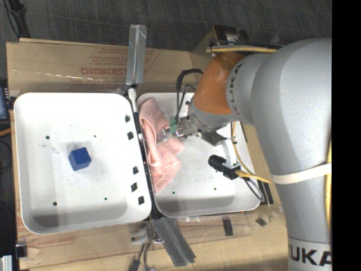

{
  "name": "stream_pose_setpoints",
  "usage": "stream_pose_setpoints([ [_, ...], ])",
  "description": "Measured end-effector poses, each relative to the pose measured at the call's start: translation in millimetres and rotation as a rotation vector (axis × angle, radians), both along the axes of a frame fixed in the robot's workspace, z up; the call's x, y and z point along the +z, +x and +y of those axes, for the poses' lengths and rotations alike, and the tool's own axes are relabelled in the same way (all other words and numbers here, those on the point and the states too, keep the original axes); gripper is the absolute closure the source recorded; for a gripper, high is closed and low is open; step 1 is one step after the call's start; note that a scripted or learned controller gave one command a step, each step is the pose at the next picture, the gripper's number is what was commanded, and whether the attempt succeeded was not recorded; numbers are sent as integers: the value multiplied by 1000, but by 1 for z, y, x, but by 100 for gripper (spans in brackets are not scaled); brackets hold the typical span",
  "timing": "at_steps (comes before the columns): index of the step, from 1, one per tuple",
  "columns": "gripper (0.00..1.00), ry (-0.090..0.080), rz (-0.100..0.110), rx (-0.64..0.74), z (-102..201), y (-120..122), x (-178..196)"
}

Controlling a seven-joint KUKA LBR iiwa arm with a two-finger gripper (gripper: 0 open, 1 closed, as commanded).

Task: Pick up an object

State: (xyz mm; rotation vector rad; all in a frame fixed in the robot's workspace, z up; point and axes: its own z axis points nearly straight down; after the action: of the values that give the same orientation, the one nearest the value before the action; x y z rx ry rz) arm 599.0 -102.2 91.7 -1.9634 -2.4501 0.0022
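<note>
The big grey arm (282, 123) reaches in from the right and its gripper (176, 130) is down in the right bin (197, 205), right at the edge of a pink cloth (161, 151). The cloth lies crumpled along the left wall of that bin, and it is too hard to tell how the fingers stand. A little blue cube (79, 158) sits by itself in the left bin (34, 208), well apart from the gripper.
</note>
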Motion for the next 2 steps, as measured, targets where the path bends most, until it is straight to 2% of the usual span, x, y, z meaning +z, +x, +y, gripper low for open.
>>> stream_pose_setpoints([
  [1,100,0,2,4,0,0,10],
  [2,0,-1,1,4,0,0,10],
])
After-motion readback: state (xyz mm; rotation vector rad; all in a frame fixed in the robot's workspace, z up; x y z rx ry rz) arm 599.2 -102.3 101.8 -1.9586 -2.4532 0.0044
